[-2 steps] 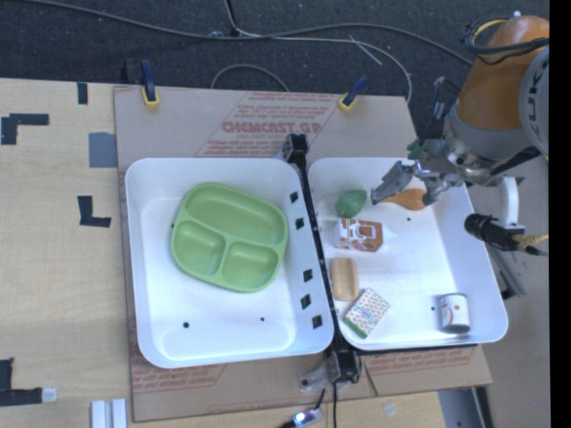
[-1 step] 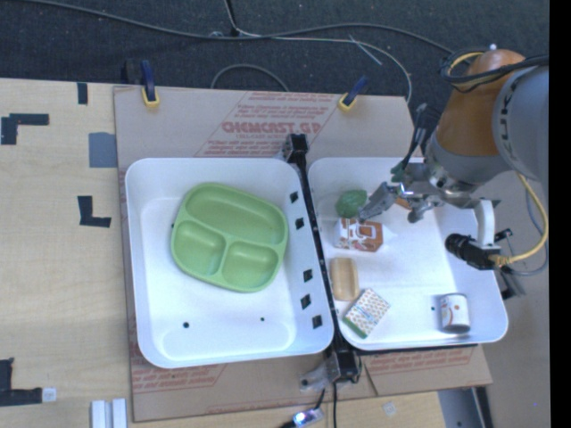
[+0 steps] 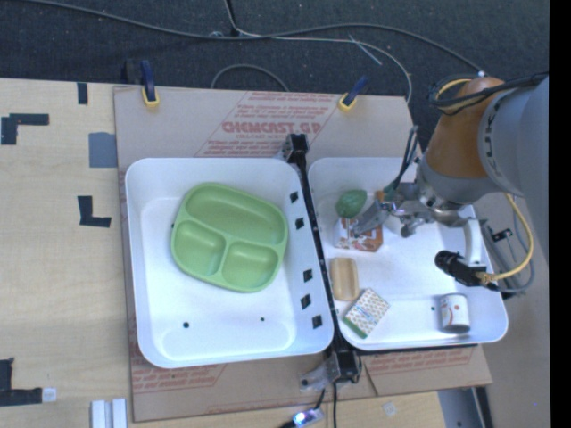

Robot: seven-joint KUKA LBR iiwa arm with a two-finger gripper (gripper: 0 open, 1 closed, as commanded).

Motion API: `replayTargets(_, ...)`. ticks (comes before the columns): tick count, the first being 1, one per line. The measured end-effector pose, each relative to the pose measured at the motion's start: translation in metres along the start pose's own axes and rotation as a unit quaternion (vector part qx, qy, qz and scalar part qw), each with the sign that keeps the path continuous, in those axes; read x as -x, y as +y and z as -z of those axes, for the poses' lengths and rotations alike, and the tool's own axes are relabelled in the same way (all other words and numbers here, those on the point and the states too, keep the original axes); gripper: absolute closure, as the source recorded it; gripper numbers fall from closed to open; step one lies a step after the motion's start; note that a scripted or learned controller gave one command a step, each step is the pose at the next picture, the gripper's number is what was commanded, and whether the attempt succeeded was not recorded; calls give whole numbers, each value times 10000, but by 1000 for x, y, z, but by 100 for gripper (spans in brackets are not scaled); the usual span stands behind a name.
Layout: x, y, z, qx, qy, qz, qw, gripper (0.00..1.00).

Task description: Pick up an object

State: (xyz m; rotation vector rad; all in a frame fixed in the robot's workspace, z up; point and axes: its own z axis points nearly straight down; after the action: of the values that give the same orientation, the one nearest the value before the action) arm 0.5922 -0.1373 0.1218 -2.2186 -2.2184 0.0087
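Camera view has my gripper (image 3: 370,224) low in the right bin (image 3: 486,328), at the orange-and-white packet (image 3: 359,236); whether it is spread or pinching, I cannot tell. I judge this the reach-and-grasp step: next I must close squarely on the packet, then lift. That bin also holds a green object (image 3: 351,203), tan block (image 3: 344,278), patterned pouch (image 3: 367,312) and small can (image 3: 452,312). The left bin (image 3: 147,328) holds a green divided tray (image 3: 230,236).

- green divided plate (image 3: 230,236) lies in left white bin (image 3: 147,319), toward its upper half
- cardboard sheet (image 3: 259,125) under both bins, held by two clamps (image 3: 147,87) at its top edge
- black cables (image 3: 268,25) run across the dark floor above
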Motion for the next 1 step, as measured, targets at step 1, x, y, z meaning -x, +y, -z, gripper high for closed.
replayTargets(1,-1,6,-13,109,0,16,9999,0)
